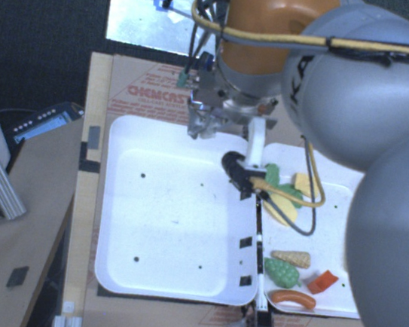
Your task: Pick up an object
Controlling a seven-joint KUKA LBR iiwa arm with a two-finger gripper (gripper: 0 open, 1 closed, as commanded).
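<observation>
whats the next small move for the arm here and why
Probably swing the gripper across to the right bin and over one item, say the cone. The gripper hangs at the far rim of the left bin, while the cone, the orange block and the sausage lie in the right bin.

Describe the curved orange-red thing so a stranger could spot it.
Find the shallow white bin on the view's right, the one holding toys. At its near edge lies a long, curved orange-red sausage-shaped piece. Its neighbours are a squared orange block and a lumpy green piece.
</observation>
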